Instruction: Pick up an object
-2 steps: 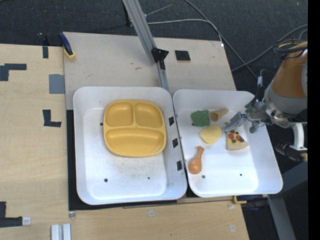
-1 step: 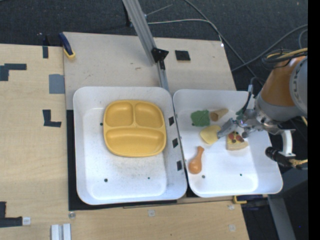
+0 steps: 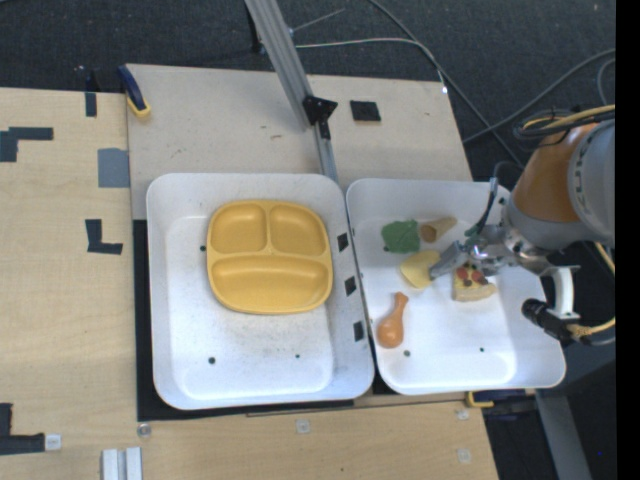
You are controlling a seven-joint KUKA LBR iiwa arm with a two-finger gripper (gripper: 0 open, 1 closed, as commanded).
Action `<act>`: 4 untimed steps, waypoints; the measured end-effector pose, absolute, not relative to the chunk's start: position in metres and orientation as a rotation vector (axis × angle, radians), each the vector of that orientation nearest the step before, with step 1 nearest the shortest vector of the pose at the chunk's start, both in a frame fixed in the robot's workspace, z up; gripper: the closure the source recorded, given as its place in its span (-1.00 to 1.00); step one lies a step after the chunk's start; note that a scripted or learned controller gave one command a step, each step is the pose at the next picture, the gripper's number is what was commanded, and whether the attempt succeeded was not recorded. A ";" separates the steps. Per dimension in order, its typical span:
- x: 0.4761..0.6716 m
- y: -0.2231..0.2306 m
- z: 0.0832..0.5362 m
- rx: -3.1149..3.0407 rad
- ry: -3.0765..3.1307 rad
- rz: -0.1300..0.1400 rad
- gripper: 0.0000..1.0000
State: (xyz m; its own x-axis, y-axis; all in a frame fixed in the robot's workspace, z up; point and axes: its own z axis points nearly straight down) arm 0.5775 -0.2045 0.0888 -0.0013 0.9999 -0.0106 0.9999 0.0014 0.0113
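Toy food (image 3: pixel 473 285) lies in the right bin (image 3: pixel 500 368), just under the gripper (image 3: pixel 462 258). Whether it is open or closed, I cannot tell. Perhaps descending straight, centred over one piece, works best.

Gripper (image 3: pixel 462 258) low, arm (image 3: pixel 560 193) at right

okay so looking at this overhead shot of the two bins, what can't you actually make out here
- Claw, camera view: too small and dark against the toys to tell whether it is open or shut.
- Pizza-like toy: its upper edge is covered by the claw.
- Arm: cut off at the right edge.
- Yellow toy: too small to identify.
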 end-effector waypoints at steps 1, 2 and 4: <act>0.580 -0.205 0.103 2.204 2.208 0.007 1.00; 0.577 -0.203 0.165 2.217 2.221 0.002 1.00; 0.583 -0.193 0.269 2.214 2.222 0.004 1.00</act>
